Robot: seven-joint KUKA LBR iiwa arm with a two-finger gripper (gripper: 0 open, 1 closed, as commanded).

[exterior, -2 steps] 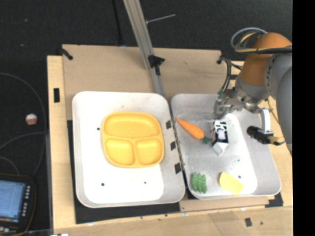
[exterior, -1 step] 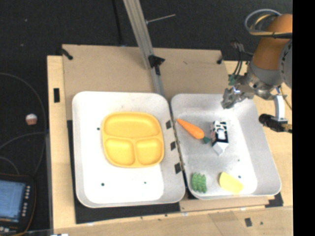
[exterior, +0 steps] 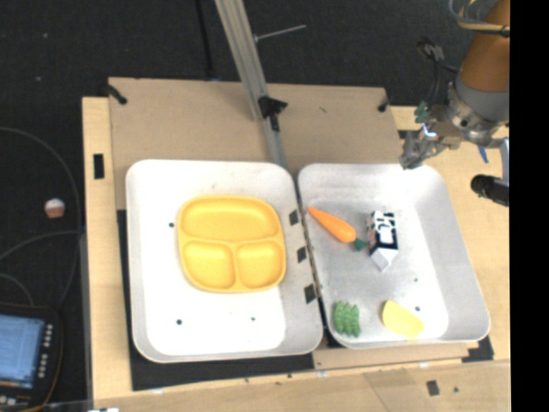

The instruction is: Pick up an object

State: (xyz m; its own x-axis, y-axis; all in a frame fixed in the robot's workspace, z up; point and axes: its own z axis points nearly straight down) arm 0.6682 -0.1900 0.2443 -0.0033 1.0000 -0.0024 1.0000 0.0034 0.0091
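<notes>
Arm (exterior: 482,67) above right bin's (exterior: 446,230) far corner

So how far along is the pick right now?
Nothing looks done yet: the carrot, carton, green piece and yellow piece all lie in the right bin. In hand: the gripper sits over that bin's far corner, carrying nothing visible. Left: descend, grasp, lift.

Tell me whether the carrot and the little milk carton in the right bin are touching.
Cannot tell. In the camera view, the carrot's green tip lies right by the carton's lower left side, with no plain gap or contact visible.
</notes>
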